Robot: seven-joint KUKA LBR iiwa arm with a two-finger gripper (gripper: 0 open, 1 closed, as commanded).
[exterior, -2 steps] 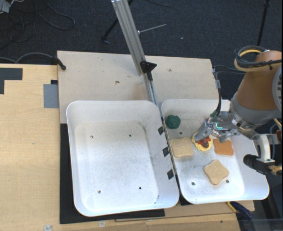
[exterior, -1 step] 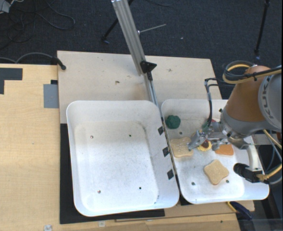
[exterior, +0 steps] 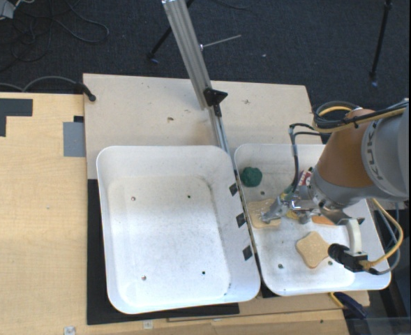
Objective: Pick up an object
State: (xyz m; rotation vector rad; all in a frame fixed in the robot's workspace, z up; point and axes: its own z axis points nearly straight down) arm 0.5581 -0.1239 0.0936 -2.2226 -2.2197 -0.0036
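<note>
I am watching the end effector (exterior: 287, 206) working low inside the right bin (exterior: 331, 279), and nothing is lifted yet — the pick is not done, by my judgement. Whether it is apart or together I cannot tell. A tan flat piece (exterior: 266, 216) is lying just beside its tip, the green ball (exterior: 251, 176) near and beyond it, the toast-shaped piece (exterior: 312, 248) nearer the camera.
</note>
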